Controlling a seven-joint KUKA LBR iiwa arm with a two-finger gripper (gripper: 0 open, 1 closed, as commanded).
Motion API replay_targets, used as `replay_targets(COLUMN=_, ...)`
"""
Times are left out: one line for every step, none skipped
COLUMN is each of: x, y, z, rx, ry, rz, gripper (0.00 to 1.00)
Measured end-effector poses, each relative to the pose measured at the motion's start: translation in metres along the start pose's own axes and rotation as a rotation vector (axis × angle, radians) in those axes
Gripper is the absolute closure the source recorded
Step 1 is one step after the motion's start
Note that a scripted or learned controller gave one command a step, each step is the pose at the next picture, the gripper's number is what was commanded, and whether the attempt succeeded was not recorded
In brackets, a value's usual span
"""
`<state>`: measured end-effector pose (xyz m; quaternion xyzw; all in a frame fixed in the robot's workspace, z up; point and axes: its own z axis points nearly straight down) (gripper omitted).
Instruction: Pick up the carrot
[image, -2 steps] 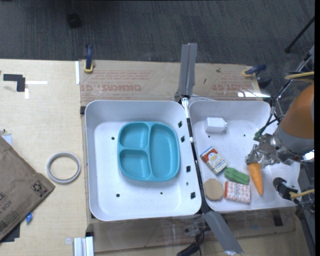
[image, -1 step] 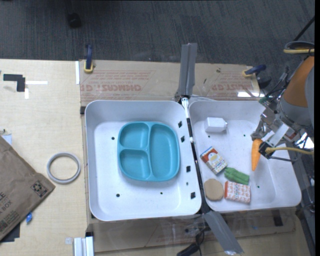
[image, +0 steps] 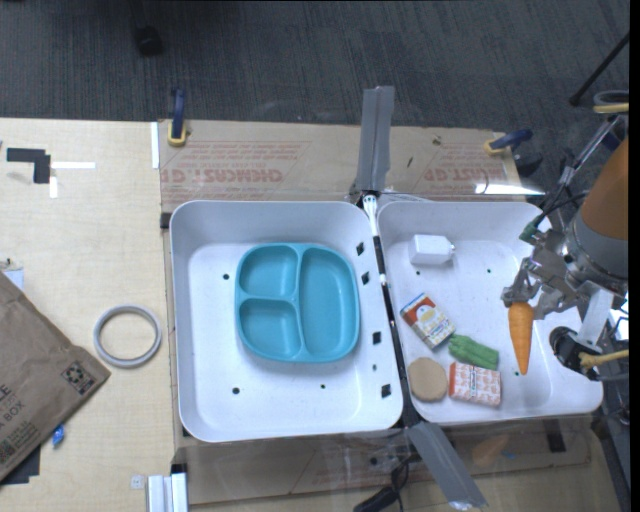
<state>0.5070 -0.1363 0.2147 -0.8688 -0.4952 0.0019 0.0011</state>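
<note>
My pincer hangs over the right side of the right bin, and its fingers are closed on the thick top end of the carrot. The carrot hangs below them with its point down, toward the bin floor; I cannot tell if the tip touches the floor or is a little above it.

I judge the carrot to be a toy: light, stiff and smooth, so it may slip. Its body narrows downward, so the wide top end is the best place for the grip, and there I have it. The grip is only at the end, so the carrot could swing or turn if I move quickly.

Near it, to the left, lies a green vegetable piece, and below that a red and white packet and a round tan cookie. Further left is a small carton, and a white block lies near the back wall. None is touching the carrot. The left bin holds a blue divided plate, well apart.
</note>
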Motion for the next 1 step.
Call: replay_targets(x=0.0295, y=0.0375, z=-0.0092, rx=-0.001, ry=-0.001, rz=0.007, gripper=1.0)
